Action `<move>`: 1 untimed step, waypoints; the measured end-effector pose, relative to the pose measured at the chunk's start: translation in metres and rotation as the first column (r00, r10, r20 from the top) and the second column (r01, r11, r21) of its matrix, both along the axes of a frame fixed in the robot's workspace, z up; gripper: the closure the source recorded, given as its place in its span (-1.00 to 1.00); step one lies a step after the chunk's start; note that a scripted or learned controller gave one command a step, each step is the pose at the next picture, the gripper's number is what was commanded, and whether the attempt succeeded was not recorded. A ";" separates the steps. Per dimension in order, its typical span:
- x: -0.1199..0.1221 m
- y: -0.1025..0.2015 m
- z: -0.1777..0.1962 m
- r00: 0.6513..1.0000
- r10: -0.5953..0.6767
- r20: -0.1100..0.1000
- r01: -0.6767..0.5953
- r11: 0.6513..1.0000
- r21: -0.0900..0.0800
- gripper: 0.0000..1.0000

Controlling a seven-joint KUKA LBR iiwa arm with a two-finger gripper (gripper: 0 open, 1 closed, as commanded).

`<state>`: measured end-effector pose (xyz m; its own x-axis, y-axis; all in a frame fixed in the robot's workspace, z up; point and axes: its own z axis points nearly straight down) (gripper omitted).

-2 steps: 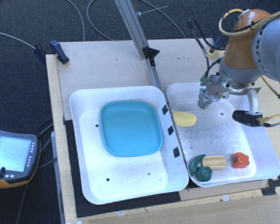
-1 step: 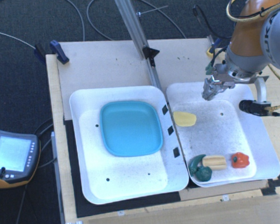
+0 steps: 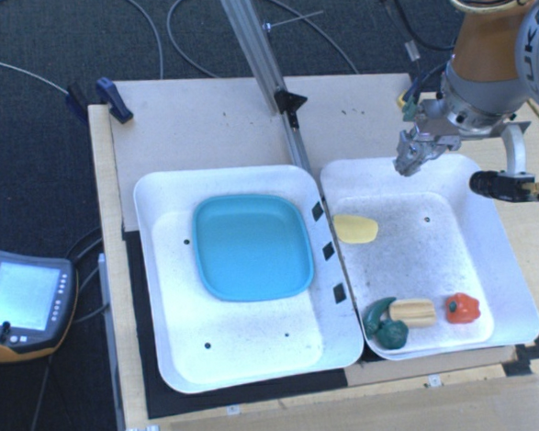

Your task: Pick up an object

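- Hand [image 3: 411,160]: hung over the far rim of the right bin [image 3: 492,240]; whether it was open could not be told, and nothing showed in it.
- Right bin held a yellow piece [image 3: 355,229] by its left wall; along the near edge, a green vegetable [image 3: 385,323], a tan block [image 3: 412,312] touching it, and a red tomato [image 3: 461,308].
- Left bin [image 3: 162,263] held a blue plate [image 3: 252,245].

Blue tray [image 3: 253,248] — smooth, glossy plastic; white bins [image 3: 159,218] — matt, speckled.
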<state>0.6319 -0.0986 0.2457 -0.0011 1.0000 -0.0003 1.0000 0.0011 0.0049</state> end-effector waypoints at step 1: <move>-0.012 0.045 0.006 1.000 0.003 -0.003 -0.003 1.000 0.002 1.00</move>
<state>0.6195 -0.0532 0.2521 -0.0040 1.0000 0.0012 1.0000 0.0040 0.0015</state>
